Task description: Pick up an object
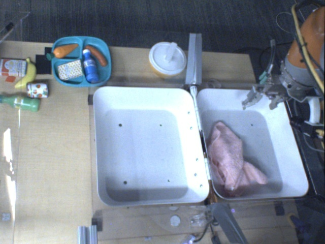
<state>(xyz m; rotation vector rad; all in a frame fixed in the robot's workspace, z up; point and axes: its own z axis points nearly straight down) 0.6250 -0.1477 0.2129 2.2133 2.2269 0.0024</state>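
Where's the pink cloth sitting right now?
The pink cloth lies crumpled in the right bin, against its left wall and toward the near edge, below and left of the tool.

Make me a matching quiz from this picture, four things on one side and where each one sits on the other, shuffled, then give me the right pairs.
Things:
1. pink cloth
2. blue divided tray
3. white lidded cup
4. gripper

Places:
A. on the bench behind the left bin
B. above the right bin's far edge
C. inside the right bin
D. at the bench's far left

Pairs: 1-C, 2-D, 3-A, 4-B
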